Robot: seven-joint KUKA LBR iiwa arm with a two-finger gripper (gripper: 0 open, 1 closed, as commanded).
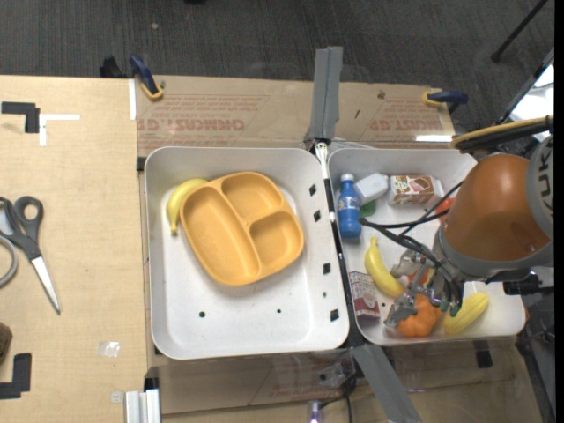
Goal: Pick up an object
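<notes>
My gripper (414,305) reaches down into the right bin (388,161), near its front edge, directly over an orange round fruit (418,322). The metal fingers touch the top of that fruit. A yellow banana (382,270) lies just left of the gripper, and a second yellow banana (467,313) lies just right of it. A small printed packet (365,293) rests at the bin's front left. At the back of the bin stand a blue bottle (349,206), a white block (373,186) and a small printed box (414,189). The arm's orange band (493,208) hides the bin's right part.
The left bin (167,315) holds an orange three-compartment plate (240,227) with a yellow banana (180,202) tucked under its left rim. Scissors (33,245) lie on the wooden bench at far left. Black cables (414,227) hang across the right bin.
</notes>
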